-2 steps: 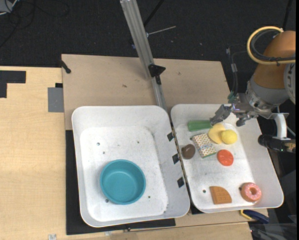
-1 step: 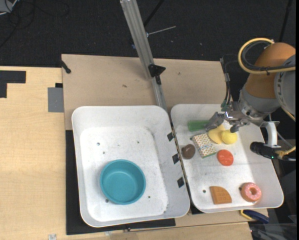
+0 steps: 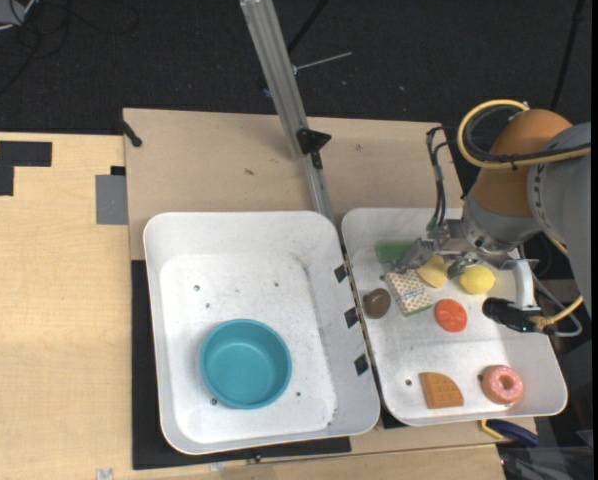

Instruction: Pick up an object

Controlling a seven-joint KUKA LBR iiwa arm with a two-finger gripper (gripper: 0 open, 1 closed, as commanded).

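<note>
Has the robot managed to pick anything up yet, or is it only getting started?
Nothing looks lifted yet. The gripper is down in the right bin, at a cluster of a pale yellow piece, a checkered block and a green item; whether it has hold of one is unclear. The red ball, pink donut and the blue bowl in the left bin lie untouched. The grasp and lift remain.
</note>
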